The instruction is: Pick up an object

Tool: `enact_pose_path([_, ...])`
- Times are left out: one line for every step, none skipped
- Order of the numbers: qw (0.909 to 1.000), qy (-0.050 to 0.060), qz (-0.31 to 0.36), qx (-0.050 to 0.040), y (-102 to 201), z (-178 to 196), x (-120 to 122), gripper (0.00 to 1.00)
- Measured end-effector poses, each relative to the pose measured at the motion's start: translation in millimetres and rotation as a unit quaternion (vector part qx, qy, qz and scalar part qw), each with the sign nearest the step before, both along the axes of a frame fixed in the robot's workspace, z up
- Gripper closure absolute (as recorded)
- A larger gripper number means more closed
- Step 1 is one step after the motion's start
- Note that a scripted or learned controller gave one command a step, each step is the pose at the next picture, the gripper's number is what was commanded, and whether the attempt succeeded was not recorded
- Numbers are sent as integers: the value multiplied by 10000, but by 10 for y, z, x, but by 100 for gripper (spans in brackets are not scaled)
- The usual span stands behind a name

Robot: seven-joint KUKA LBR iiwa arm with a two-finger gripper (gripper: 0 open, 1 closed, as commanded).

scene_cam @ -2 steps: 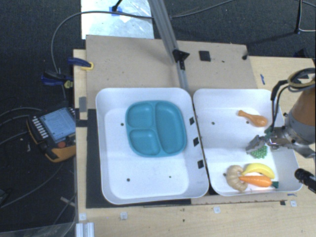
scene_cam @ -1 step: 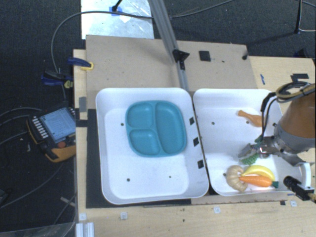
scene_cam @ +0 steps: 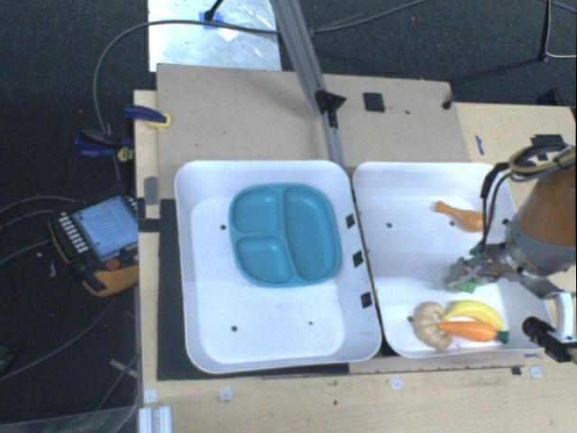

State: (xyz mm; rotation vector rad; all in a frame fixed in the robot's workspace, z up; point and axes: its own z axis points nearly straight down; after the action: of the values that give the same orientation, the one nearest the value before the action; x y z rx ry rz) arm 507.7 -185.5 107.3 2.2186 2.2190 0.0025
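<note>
Two white bins sit side by side on the bench; the left bin (scene_cam: 207,332) holds a teal divided plate (scene_cam: 285,234), and the right bin (scene_cam: 397,197) holds all the loose toys. The gripper (scene_cam: 471,275) is down low in the right bin, and something small and green shows right at its tip, though I cannot tell from here whether the fingers are spread or closed, or whether they have that green piece at all. Near the front wall lie a yellow banana (scene_cam: 478,312), an orange carrot (scene_cam: 469,330) and a tan, knobbly toy (scene_cam: 431,325), all touching in one huddle. An orange drumstick-like piece (scene_cam: 458,215) lies well apart toward the back. My worry is the crowding: a grab at that cluster could nudge the neighbours, pinch two at once, or push a piece against the bin wall and slip off. The smooth curved banana looks especially likely to squirt out.
</note>
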Motion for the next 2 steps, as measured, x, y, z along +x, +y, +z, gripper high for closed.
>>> enact_pose_path([10000,-5,24,-1,26,469,92,100])
enact_pose_path([10000,-13,29,-2,118,1053,108,100])
